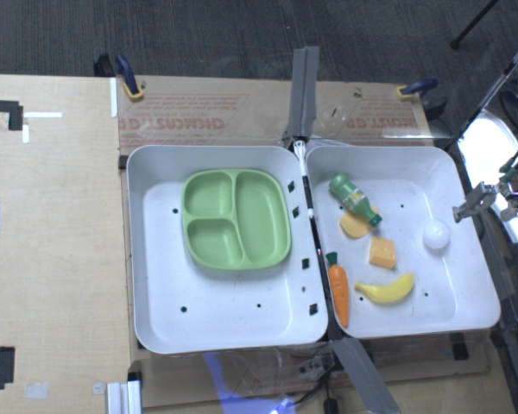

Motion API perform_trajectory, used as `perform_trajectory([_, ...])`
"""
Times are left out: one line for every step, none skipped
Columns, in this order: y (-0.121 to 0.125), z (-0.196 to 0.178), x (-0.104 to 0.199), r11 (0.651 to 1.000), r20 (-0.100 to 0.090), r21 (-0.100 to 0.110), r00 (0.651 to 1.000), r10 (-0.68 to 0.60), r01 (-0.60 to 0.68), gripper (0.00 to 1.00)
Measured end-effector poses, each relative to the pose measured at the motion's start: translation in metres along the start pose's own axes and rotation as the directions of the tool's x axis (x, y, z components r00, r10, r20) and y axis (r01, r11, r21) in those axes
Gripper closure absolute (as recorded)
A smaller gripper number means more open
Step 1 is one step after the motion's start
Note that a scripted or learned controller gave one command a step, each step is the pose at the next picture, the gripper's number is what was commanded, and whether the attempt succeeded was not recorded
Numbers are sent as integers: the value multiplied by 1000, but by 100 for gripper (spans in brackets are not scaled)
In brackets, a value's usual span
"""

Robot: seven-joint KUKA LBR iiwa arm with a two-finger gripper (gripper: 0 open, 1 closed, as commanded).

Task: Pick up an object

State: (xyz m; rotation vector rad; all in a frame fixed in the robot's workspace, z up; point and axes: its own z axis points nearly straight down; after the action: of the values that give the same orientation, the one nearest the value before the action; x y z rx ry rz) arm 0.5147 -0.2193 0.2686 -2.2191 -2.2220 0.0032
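Bench (52, 257) under two white bins (155, 317).

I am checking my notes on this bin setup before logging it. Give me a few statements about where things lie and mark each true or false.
1. The green divided plate lies in the left bin. True.
2. The banana lies on the plate. False: it lies in the right bin.
3. The carrot lies near the right bin's left wall. True.
4. The white ball is in the left bin. False: right bin.
5. The green bottle stands upright. False: it lies on its side.
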Motion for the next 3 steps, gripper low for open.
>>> perform_trajectory([44,123,66,994,-1,0,994,-109,109,0])
perform_trajectory([36,135,46,1000,-1,0,1000,28,-28,0])
perform_trajectory([-11,178,101,998,-1,1,998,56,-56,0])
